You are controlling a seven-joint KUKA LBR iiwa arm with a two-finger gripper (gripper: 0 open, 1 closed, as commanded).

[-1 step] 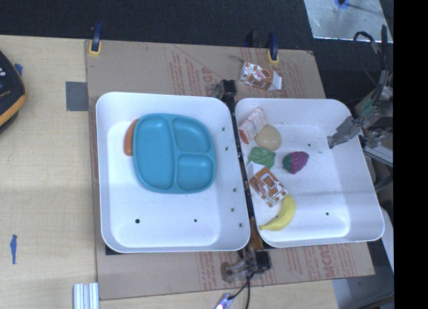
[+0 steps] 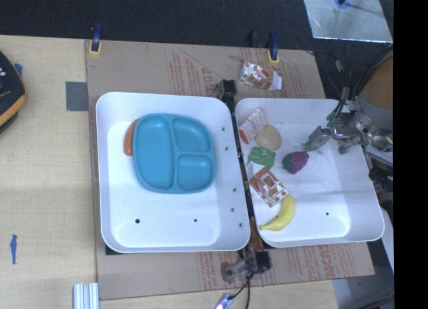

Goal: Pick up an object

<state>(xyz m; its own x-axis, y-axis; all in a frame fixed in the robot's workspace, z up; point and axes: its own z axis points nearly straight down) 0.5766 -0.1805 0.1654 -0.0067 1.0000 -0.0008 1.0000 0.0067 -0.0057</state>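
Overhead slanted view of two shallow white plastic bins. The left bin (image 2: 114, 187) holds a smooth blue divided plate (image 2: 175, 152) that hides most of an orange item beneath. In the right bin (image 2: 334, 214), the gripper (image 2: 319, 138) hovers with fingers apart and empty, its arm cut off at the right. A bumpy purple grape bunch (image 2: 295, 162) lies just beside it, lower left; a curved yellow banana (image 2: 282, 215) lies farther down.

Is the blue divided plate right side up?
Yes. The blue divided plate lies flat in the left bin, its three compartments facing up.
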